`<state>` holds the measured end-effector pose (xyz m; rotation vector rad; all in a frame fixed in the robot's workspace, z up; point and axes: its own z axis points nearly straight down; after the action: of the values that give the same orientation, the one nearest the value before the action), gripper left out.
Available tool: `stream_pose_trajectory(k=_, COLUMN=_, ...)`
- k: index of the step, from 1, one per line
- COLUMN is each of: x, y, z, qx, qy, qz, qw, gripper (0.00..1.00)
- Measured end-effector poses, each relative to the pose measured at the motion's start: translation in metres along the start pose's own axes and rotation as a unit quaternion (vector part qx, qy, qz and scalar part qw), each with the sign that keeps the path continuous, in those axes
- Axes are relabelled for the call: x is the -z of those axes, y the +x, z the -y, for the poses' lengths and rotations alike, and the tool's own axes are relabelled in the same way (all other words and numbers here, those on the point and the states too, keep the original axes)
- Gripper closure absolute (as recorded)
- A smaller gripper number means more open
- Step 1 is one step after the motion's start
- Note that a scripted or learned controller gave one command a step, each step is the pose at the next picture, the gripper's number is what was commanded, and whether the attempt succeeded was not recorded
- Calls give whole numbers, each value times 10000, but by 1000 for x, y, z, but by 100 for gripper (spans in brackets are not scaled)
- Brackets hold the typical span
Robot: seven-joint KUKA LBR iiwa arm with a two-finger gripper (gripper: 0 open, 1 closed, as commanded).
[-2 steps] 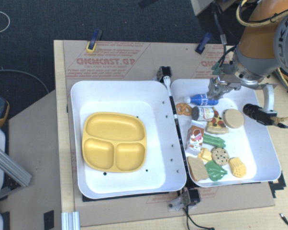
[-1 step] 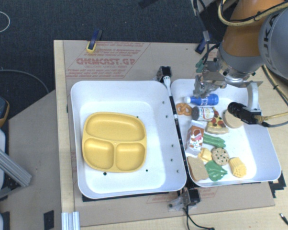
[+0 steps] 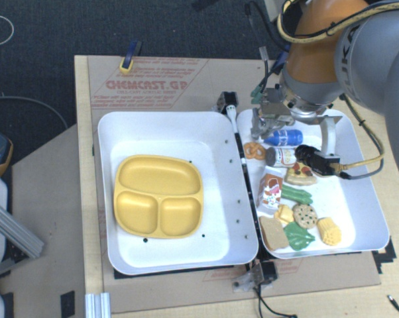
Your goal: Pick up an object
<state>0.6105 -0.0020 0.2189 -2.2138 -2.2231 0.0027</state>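
Worktop (image 3: pixel 153 85): cardboard under two bins.
Pincer (image 3: pixel 274 121): over blue bottle (image 3: pixel 284 138), grip state unclear.
Advice: centre on bottle, avoid neighbours.

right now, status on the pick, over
Hand low over right white bin. Below it, blue plastic bottle. Pretzel, small jar crowd close.

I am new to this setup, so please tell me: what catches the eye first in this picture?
First the yellow divided plate in the left bin. Next the grey arm's orange band, upper right, with its gripper lowered over the heap of toy food in the right bin.
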Motion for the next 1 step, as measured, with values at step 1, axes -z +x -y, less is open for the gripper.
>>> stream_pose_trajectory(k=1, x=16, y=11, z=4, qx=-9, qy=-34, qz=6, qw=10000, gripper=100)
